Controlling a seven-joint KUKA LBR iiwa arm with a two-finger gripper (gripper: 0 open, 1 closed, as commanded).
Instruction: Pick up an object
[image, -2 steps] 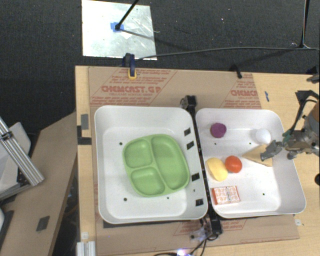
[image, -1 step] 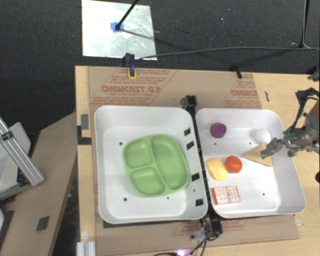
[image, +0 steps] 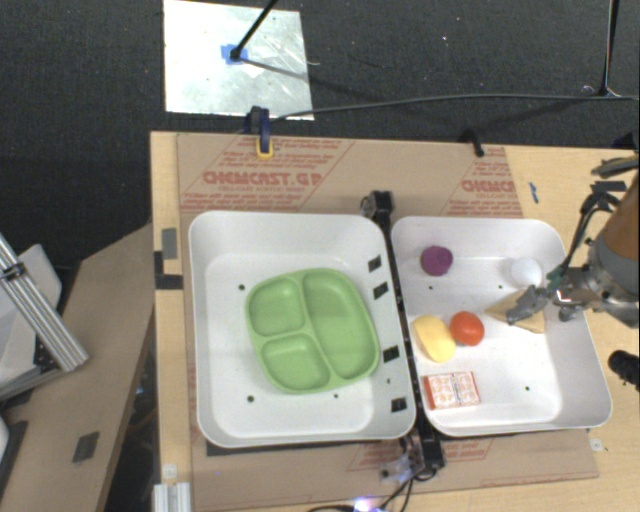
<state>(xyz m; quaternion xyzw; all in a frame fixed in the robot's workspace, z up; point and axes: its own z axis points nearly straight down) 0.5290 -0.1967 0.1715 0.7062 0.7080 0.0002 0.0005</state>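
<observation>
The right bin (image: 575, 385) holds several small objects. A purple ball (image: 436, 260) lies at its back left and a white ball (image: 524, 270) at its back middle. An orange-red ball (image: 466, 328) sits beside a yellow lump (image: 434, 338) near the bin's left wall. A red and white box (image: 451, 390) lies flat at the front. My gripper (image: 520, 311) reaches in from the right, low over the bin's middle, just right of the orange-red ball and in front of the white ball. A tan piece (image: 532, 322) shows partly beneath it.
The left bin (image: 215, 400) holds a green divided plate (image: 312, 328). Black clips (image: 383, 290) run along the seam between the two bins. A cable crosses the dark floor beyond the bench, and a metal frame (image: 40, 315) stands at the far left.
</observation>
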